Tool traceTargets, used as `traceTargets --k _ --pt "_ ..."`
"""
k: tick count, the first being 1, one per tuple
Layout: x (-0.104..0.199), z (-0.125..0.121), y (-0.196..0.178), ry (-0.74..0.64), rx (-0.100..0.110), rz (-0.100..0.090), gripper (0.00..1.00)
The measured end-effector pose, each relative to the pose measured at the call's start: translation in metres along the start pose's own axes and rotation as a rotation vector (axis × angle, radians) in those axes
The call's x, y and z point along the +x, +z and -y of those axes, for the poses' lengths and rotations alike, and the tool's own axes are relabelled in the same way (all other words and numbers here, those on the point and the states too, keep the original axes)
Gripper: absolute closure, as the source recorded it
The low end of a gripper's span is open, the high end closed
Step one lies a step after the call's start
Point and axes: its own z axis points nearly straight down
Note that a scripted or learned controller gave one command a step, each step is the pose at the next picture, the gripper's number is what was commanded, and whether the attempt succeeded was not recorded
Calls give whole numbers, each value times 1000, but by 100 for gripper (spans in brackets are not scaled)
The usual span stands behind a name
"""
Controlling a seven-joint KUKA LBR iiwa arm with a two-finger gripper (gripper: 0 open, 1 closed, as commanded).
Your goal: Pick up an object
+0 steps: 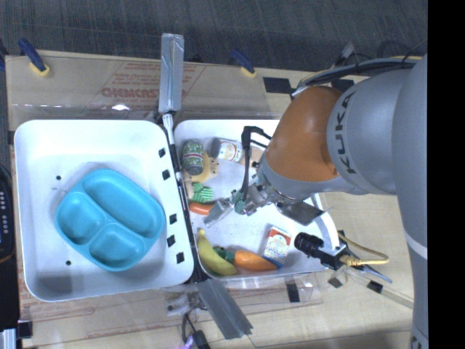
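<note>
My gripper [234, 205] hangs low in the middle of the right bin [251, 128], coming in from the right under the orange wrist band. Its tips sit just right of an orange carrot-like piece [200, 209] and a green toy [202, 193], with no object seen between them. A yellow banana [213, 256] and an orange carrot [253, 261] lie along the bin's near edge, with a small red and white box [277, 243] beside them. A green can [193, 155] and a small jar [231, 151] lie at the far side.
The left bin [43, 158] holds a blue divided plate [110, 217]. A raised divider [176, 195] with black clips separates the bins. The arm's bulk covers the right bin's right half.
</note>
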Motion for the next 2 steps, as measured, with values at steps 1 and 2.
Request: traceTargets --k 1,2 --pt "-39 -59 3 33 6 -1 0" --pt "-36 -58 -28 -135 3 0 0"
